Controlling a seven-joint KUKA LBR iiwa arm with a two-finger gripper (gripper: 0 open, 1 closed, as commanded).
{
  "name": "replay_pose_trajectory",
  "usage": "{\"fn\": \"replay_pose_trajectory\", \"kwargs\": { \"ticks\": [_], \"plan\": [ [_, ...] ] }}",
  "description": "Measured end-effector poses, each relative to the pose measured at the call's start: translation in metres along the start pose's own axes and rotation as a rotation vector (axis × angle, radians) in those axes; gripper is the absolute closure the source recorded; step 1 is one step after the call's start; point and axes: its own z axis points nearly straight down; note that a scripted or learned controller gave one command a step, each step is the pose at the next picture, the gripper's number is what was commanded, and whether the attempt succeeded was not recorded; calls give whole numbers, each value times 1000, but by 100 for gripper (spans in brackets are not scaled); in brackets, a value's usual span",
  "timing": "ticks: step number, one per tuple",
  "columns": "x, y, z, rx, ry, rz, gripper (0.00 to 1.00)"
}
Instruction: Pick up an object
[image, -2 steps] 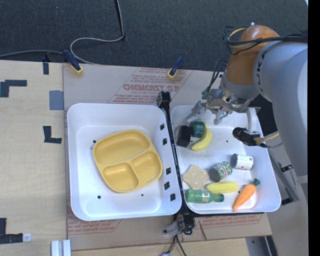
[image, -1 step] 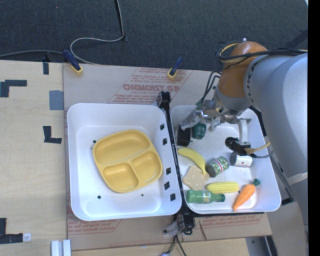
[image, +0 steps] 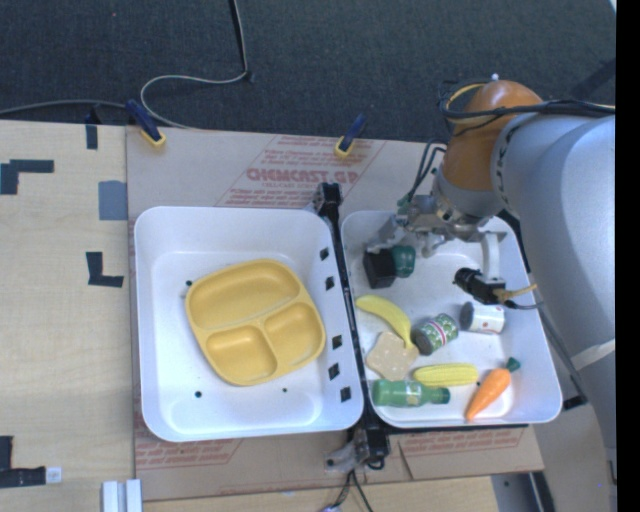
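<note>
I'm hovering my gripper over the right bin, near its far-left corner, right by a small green object; can't tell if it's clamped on anything. Loose picks are sitting toward the bin's near edge: banana, can, corn, carrot, green bottle. Left bin is holding a yellow divided plate. Risk, as I'm judging it: I'm working tight against the bin wall, so clipping it or nudging the green thing away seems likely
</note>
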Motion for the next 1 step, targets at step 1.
{"fn": "replay_pose_trajectory", "kwargs": {
  "ticks": [1],
  "plan": [
    [19, 7, 3, -11, -3, 2, 0]
  ]
}}
